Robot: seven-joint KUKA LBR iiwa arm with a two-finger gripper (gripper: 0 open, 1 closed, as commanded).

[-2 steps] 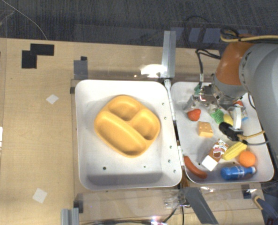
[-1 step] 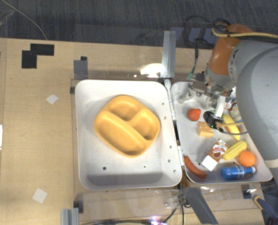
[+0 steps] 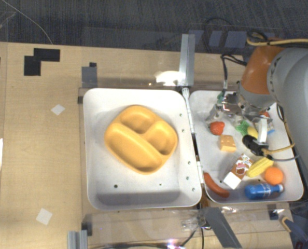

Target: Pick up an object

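My gripper (image 3: 227, 108) hangs over the far part of the right bin (image 3: 203, 108), under the orange wrist band. Just in front of it lies a small red fruit (image 3: 217, 127), and nearer still a tan cheese wedge (image 3: 227, 142). To the gripper's right sit a green item (image 3: 242, 127), a yellow banana (image 3: 252, 134) and a white-and-blue bottle (image 3: 262, 130). I see nothing held in the gripper.
The right bin's near half holds yellow corn (image 3: 260, 166), an orange (image 3: 273, 176), a blue bottle (image 3: 263, 191), a red sausage (image 3: 215, 184), a white cube (image 3: 232, 180) and a brown packet (image 3: 241, 165). A yellow divided dish (image 3: 140, 138) fills the left bin (image 3: 99, 191).
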